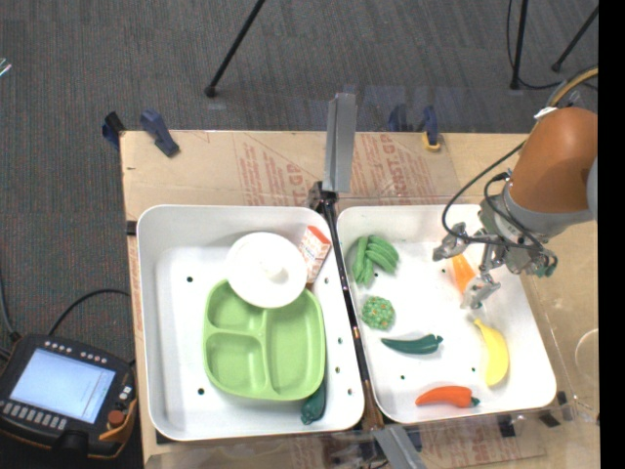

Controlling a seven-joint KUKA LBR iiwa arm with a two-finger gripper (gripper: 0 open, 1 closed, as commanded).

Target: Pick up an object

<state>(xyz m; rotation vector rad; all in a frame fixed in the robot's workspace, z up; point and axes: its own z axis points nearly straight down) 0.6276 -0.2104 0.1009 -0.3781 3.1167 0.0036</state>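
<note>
My gripper (pixel 467 270) hangs over the right bin (pixel 542 360), near its far right side, with its fingers spread open. An orange carrot piece (pixel 461 274) lies on the bin floor between the two fingers (pixel 479 290); I see no grip on it. A yellow banana (pixel 493 352) lies just in front of the gripper. Further left in the same bin are green pea pods (pixel 374 255), a round green knobbly piece (pixel 378 312), a dark green pepper (pixel 412 343) and a red-orange chili (pixel 446 396).
The left bin (pixel 161 360) holds a green divided plate (pixel 266 345), a white bowl (pixel 268 269), a small carton (pixel 314 249) and a dark green item (pixel 313 406) at its front right corner. A grey post (pixel 340 149) stands behind the bins.
</note>
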